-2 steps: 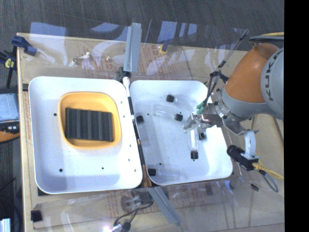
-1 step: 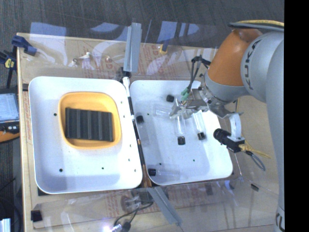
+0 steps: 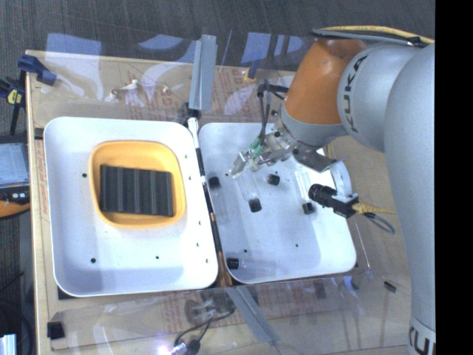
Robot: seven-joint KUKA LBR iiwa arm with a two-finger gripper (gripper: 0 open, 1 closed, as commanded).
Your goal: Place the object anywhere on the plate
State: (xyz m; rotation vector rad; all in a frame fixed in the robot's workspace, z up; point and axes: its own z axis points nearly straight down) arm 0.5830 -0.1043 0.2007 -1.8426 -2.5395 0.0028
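Observation:
A yellow plate [image 3: 170, 156] with rounded corners lies in the left bin [image 3: 74, 257]. A dark grey ridged block [image 3: 137, 191] rests flat on the plate and covers most of its middle. My gripper [image 3: 246, 163] hangs over the upper part of the right bin [image 3: 295, 257], pointing down and to the left, well apart from the plate and the block. I see nothing held at its tip.
Several small black bits [image 3: 255, 205] lie scattered on the right bin's floor. A black cylinder with a cable [image 3: 329, 197] sticks out beside the wrist. A grey divider bar [image 3: 201, 72] stands behind the bins. The arm's big grey and orange body [image 3: 347, 87] covers the right bin's far right.

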